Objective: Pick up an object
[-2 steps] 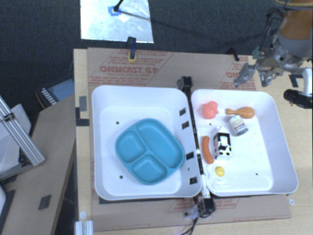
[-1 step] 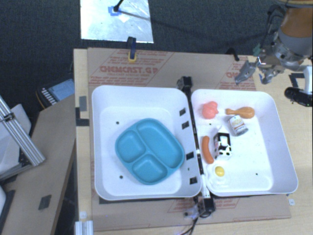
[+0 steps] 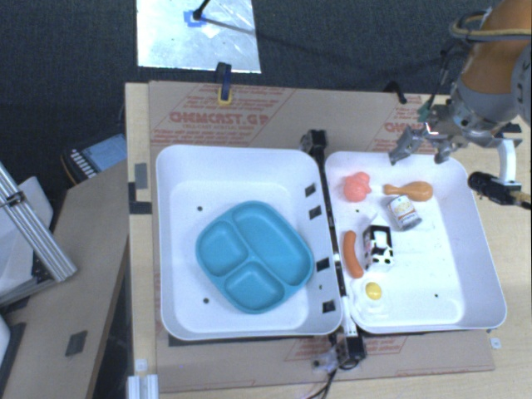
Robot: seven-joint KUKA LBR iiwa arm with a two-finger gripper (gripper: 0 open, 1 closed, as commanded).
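So from my feed: two bins side by side on the bench, touching along the middle. The left bin has just a divided tray sitting in it, roughly centre, a bit toward the near side. The right bin holds everything else. Along its far side there's a lumpy toy on the left and a drumstick to its right, with a small can just in front of the drumstick. Nearer me, a sausage lies by the left wall, a cow figure right beside it, and a fried egg in front of both. The gripper hangs over the far rim of the right bin.
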